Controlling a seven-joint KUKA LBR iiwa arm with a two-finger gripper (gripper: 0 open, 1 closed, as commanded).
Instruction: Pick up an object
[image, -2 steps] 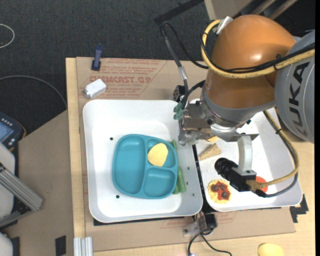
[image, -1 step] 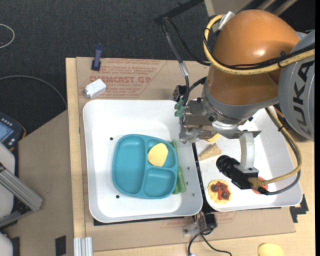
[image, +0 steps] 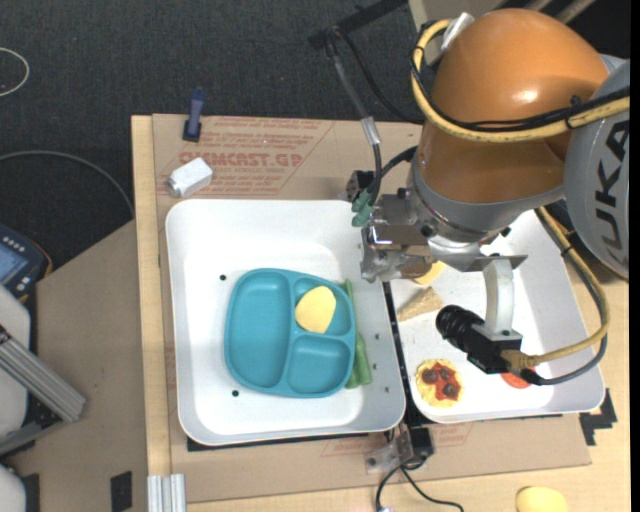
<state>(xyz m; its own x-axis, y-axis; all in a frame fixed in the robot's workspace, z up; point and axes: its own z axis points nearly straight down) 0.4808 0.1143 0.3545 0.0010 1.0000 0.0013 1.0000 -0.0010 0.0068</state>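
A teal divided plate (image: 260, 330) lies in the left bin (image: 190, 300). A yellow lemon-like piece (image: 317, 309) rests in the plate's upper right compartment. A green strip (image: 358, 355) lies along the plate's right edge. In the right bin (image: 565, 330) are a tan wedge (image: 420, 302), a small round pizza-like piece (image: 440, 381) and a red-orange bit (image: 515, 379). My gripper (image: 380, 262) hangs low over the wall between the two bins, just above and left of the tan wedge. The wrist and its orange band hide most of it.
A black fitting (image: 472, 335) with a yellow cable hangs off the arm over the right bin. On the cardboard behind the left bin lie a white block (image: 190, 177) and a blue clip (image: 194, 115). A yellow object (image: 538, 498) sits beyond the bench's front right corner.
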